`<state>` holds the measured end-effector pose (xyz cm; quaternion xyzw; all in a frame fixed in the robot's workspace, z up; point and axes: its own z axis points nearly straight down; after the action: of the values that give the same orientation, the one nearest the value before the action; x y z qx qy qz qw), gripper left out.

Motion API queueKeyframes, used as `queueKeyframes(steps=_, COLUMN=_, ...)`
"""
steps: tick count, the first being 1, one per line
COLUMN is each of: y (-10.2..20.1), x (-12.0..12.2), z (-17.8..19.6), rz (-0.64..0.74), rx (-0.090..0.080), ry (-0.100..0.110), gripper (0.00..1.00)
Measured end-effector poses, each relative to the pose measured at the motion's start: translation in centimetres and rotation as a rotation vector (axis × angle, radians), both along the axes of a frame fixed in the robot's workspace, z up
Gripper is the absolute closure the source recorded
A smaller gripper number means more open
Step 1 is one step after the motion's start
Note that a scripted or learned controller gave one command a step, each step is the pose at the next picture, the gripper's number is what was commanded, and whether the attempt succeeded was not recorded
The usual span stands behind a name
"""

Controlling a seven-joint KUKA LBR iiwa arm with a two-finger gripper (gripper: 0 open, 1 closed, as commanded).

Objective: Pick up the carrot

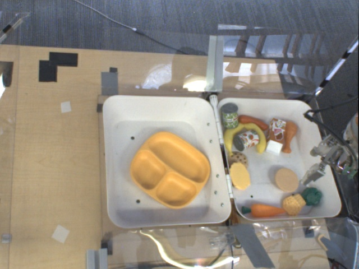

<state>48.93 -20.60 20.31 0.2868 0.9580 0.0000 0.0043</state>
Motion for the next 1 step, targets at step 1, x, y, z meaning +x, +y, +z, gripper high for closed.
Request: queueKeyframes(steps=1, y=0.0, x=0.15, z=1.93, rz=-0.109, rx=0.0, ry=-0.002, gripper=0.0)
